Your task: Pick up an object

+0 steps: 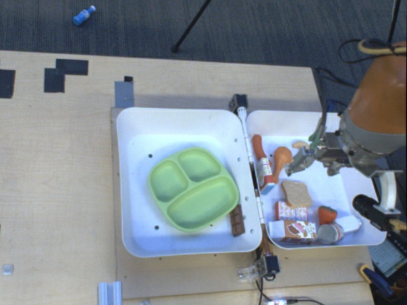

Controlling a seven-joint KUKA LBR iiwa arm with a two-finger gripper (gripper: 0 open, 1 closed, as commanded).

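The right white bin holds several toy foods: a red sausage, an orange drumstick-like piece, a brown bread slice, a red and white carton, a grey can and a small red fruit. My gripper reaches in from the right and hangs over this bin. It is just right of the orange piece and just above the bread slice. I see nothing held in it.
The left white bin carries a green divided plate, with a brown bar by its lower right rim. A small tan item lies behind the gripper. The grey arm with its orange band covers the right bin's far right side.
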